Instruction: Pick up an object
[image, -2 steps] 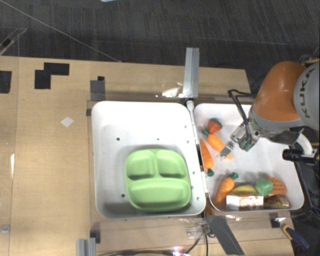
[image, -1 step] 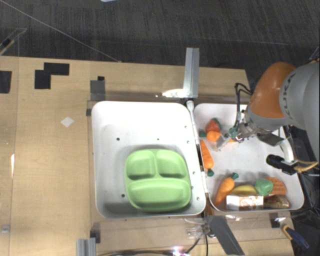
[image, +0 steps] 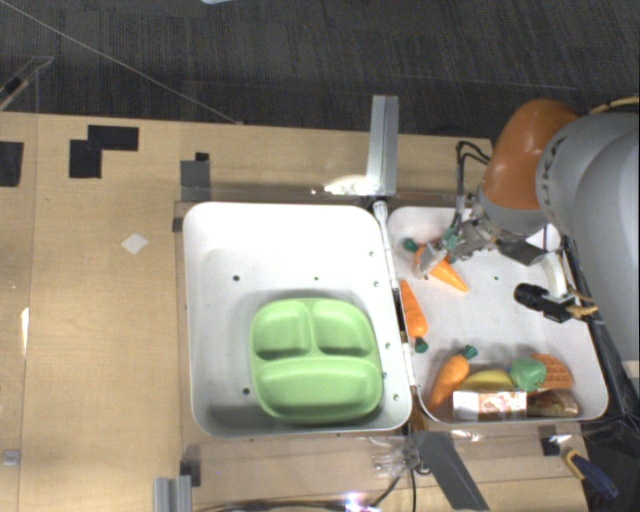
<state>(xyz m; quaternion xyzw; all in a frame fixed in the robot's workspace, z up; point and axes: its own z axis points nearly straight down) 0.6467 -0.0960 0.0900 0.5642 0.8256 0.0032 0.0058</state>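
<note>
My gripper (image: 436, 258) hangs low over the back left part of the right bin (image: 500, 320). It sits at the end of the grey arm with the orange band (image: 520, 160). A small orange carrot piece (image: 451, 278) lies right at its tip, touching or nearly touching it; I cannot make out whether it is held. A longer carrot (image: 411, 311) lies along the bin's left wall. Another carrot (image: 448, 375) rests near the front beside a banana (image: 489, 380).
A green divided plate (image: 316, 360) lies in the left bin (image: 230, 250). At the right bin's front are a white box (image: 490, 404), a green item (image: 527, 373) and an orange-brown item (image: 556, 371). A black fitting (image: 540, 298) sticks out from the arm.
</note>
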